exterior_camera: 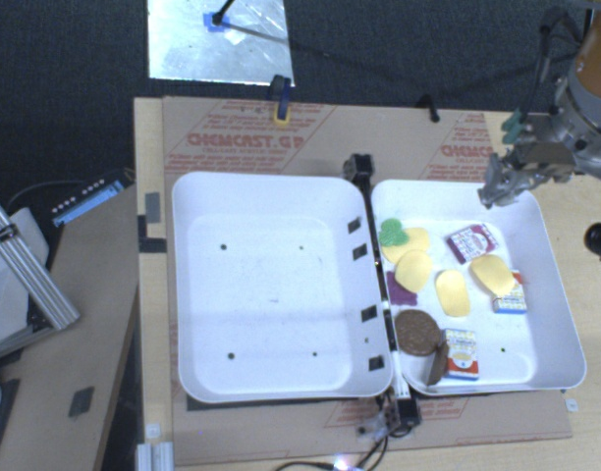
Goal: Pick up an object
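My gripper [499, 190] hangs over the far edge of the right bin [551, 263], its fingers pointing down with nothing visible between them. In that bin lie a green piece [393, 232], a maroon and white packet [472, 242], three pale yellow pieces [413, 269] [453, 293] [493, 275], a purple piece [403, 285], a round brown cookie [416, 331], a small blue and white packet [510, 304] and a red and white carton [462, 352]. The packet is nearest to the gripper, a little below and to its left.
The left bin [271, 283] lies beside the right one, joined by a black hinge strip [374, 273]. Both rest on a cardboard sheet [242, 135]. A shiny metal plate [220, 27] lies at the back. A grey rail [26, 273] stands at the left.
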`<state>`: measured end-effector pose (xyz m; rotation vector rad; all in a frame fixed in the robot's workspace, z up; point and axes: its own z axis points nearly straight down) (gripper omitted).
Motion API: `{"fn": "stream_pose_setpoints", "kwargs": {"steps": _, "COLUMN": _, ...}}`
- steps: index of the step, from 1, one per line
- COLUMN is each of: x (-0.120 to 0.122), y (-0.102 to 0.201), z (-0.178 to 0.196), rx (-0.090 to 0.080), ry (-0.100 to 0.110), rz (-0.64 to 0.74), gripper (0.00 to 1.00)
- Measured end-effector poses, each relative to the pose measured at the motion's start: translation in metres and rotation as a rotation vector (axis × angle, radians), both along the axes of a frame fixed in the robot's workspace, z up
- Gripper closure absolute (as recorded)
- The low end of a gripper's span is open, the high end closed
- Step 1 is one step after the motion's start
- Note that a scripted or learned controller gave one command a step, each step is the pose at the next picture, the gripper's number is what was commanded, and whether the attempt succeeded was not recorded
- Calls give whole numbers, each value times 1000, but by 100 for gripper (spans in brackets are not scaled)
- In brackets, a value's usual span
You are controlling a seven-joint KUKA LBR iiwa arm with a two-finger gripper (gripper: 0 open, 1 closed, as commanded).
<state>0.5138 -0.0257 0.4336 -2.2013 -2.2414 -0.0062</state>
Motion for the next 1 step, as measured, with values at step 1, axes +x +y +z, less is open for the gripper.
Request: {"fn": "stream_pose_setpoints", "kwargs": {"steps": 1, "x": -4, "y": 100, "z": 83, "rx": 2, "ry": -9, "rz": -2, "gripper": 100}}
